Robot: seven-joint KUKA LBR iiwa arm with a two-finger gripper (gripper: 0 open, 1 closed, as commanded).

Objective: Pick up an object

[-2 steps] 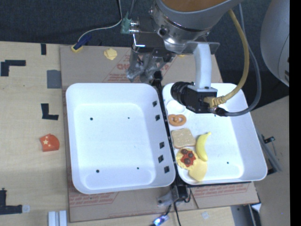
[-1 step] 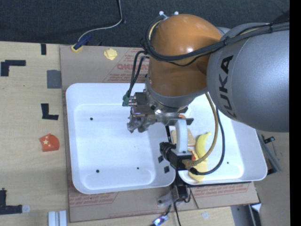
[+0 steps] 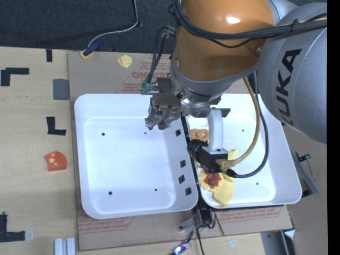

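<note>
Two white bins sit side by side on the brown surface [image 3: 26, 195]. Your pincer [image 3: 161, 116] hangs over the left bin [image 3: 122, 169], at its far right side. You cannot tell if it is apart or together. A yellow toy [image 3: 224, 192] lies in the right bin [image 3: 272, 166], nearer and to the right of the pincer.

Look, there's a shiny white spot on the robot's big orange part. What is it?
In the camera view, that spot is glare, light bouncing off the glossy orange band; in the same view the left bin looks bright and evenly lit, and the KUKA lettering reads sharp, not blurred.
</note>
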